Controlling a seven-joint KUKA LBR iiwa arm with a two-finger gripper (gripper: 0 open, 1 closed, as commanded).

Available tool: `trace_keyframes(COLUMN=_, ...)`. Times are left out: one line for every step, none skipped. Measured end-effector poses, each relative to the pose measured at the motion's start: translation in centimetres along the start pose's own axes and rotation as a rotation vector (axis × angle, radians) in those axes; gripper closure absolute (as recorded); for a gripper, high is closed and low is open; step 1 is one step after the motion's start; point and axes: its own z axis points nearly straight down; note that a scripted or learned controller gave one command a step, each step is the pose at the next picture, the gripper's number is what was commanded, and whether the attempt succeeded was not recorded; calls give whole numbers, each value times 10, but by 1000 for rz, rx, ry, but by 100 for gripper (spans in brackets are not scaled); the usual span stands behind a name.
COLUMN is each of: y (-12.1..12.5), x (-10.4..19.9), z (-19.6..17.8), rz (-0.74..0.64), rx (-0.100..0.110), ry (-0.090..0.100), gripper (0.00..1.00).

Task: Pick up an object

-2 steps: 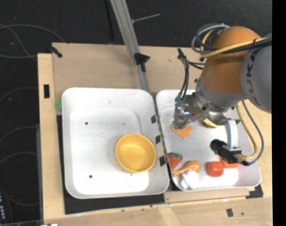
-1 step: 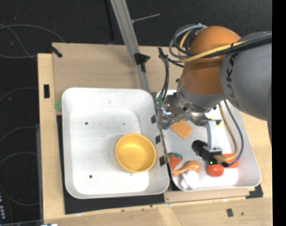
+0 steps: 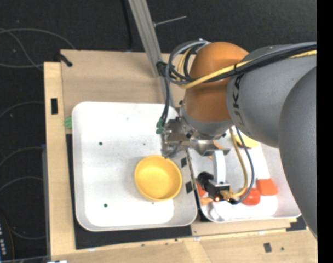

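Note:
A yellow bowl (image 3: 158,178) stands upright in the left white bin (image 3: 109,141), toward its near right corner. My gripper (image 3: 172,144) hangs from the grey and orange arm just above the bowl's far rim, over the divide between the two bins. The wrist hides the fingertips, and I cannot tell whether anything is between them.
The right bin (image 3: 259,217) is largely covered by the arm. In it lie two orange pieces (image 3: 267,187) (image 3: 252,198) near the front and a pale yellow thing (image 3: 244,141) farther back. A metal rail (image 3: 144,26) slants up behind the bins.

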Motion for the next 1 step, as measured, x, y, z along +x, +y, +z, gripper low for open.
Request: trace_keyframes(y=0, x=0, z=0, rz=2, rx=-1, ry=0, gripper=0)
